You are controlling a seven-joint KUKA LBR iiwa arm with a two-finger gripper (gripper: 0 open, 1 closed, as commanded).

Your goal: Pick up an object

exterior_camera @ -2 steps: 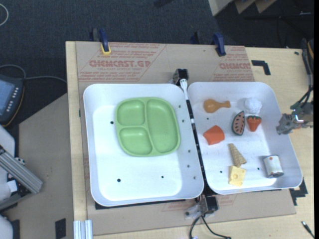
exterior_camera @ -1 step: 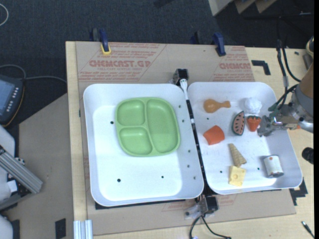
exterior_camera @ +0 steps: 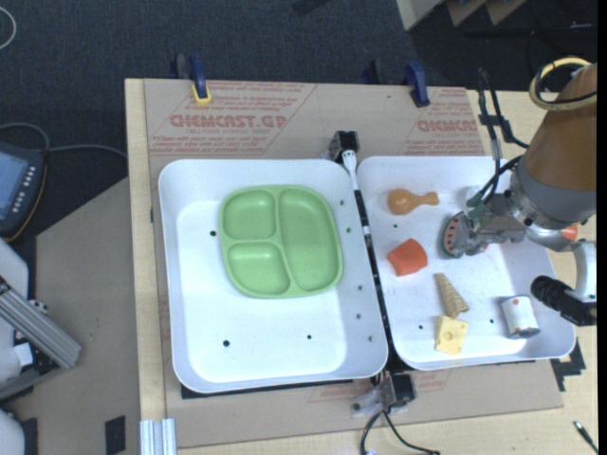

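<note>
A toy is being reached for in the right bin.

The gripper (exterior_camera: 462, 234) is hung low over the right bin (exterior_camera: 531, 349); whether it is spread or pressed together cannot be told. No toy is seen held. The red block (exterior_camera: 408, 257) is just to its left, the orange drumstick (exterior_camera: 410, 200) farther back. A lower, lined-up reach is likely needed next.

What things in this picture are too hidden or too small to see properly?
- Tool, camera view: the arm's wrist covers it from above, so open or shut is unclear, and whether it grips anything.
- Arm: cut off by the right edge.
- Small silver can in the right bin: too small to read its label.
- Dark device: cut off by the left edge.
</note>
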